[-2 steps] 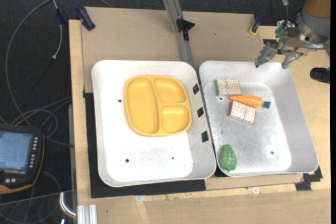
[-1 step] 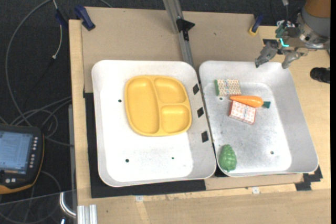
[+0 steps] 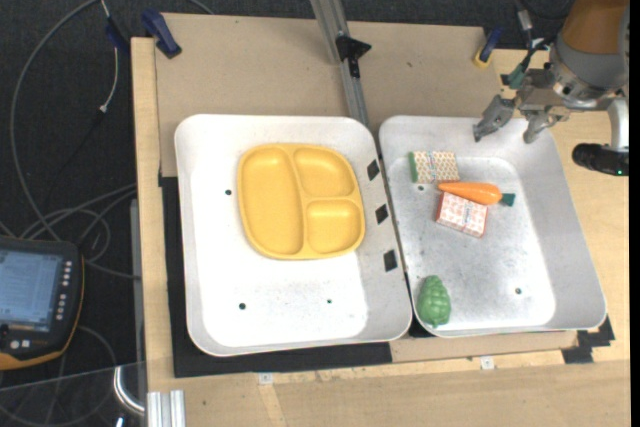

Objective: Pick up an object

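The bench (image 3: 270, 55) carries two white bins; the end effector (image 3: 515, 123) hovers released over the right bin's (image 3: 545, 295) far edge—likely staging a descent. Just below lie a carrot (image 3: 468, 192), patterned box (image 3: 462, 214) and—farther—a green toy (image 3: 434, 301).

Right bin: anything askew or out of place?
Mostly tidy. The carrot lies across the top edge of the red patterned box, overlapping it. The green object sits apart, against the right bin's near-left corner. Nothing spilled or visibly damaged.
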